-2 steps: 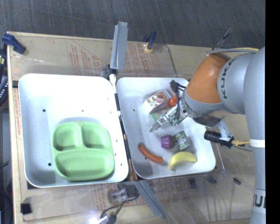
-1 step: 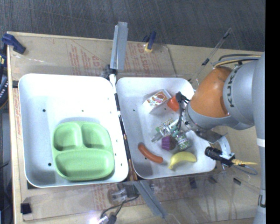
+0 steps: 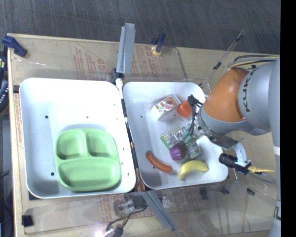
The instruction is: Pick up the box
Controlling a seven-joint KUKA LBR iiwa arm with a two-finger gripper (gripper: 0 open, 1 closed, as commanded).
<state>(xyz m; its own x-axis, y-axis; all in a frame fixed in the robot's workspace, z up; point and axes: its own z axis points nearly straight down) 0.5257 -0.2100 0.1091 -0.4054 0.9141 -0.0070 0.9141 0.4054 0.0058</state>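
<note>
Approach step: end effector [image 3: 191, 132] hangs over the box [image 3: 167, 105] in the right bin [image 3: 138, 132]; finger state indeterminable. Next: descend squarely onto box.

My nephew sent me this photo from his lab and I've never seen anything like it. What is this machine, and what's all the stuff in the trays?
It is a robot arm, grey with an orange band, reaching in from the right. One camera above the bench looks down at a slant. Two white bins sit side by side. The left bin holds a green divided tray. The right bin holds a small box, an orange item, a green card, a purple item, a sausage and a banana. The arm's hand is low over that pile; I cannot tell whether it grips anything.
</note>
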